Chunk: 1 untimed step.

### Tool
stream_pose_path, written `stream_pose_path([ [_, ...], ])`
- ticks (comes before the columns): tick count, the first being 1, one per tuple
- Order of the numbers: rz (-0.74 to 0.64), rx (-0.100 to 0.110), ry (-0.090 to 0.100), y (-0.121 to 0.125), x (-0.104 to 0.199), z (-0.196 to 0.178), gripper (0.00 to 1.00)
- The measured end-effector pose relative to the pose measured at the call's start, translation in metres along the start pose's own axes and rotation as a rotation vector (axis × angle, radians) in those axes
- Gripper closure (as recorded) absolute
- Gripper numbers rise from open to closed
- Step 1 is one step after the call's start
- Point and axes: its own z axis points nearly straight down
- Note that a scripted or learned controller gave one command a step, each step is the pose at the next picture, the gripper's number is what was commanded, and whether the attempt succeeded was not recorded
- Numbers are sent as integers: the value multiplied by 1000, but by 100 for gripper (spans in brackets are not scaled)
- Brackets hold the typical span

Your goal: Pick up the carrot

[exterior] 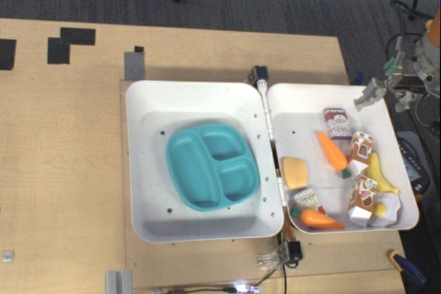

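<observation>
End effector (372, 91) at right bin's (296, 101) far-right rim, grip state: can't tell | carrot (331, 151) mid-bin, near milk carton (359, 147) | your risk: second carrot (320, 219) at near edge, crowding could spoil grasp.

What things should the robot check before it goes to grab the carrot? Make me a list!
1. Carrot in sight: ok. One carrot lies in the middle of the right bin; a second carrot lies near that bin's front edge.
2. Top of the middle carrot free: ok, nothing lies on it.
3. Room around it: not ok on one side. A small carton sits close to its right; its left is bare bin floor.
4. Hand over the carrot: not ok. It is at the bin's far right corner, off to the side.
5. Hand open: cannot tell.
6. Teal tray out of the way: ok, it sits in the left bin.
</observation>
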Motion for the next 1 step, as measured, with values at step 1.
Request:
stream_pose_path([
  [1,-115,13,6,-5,57,140,0],
])
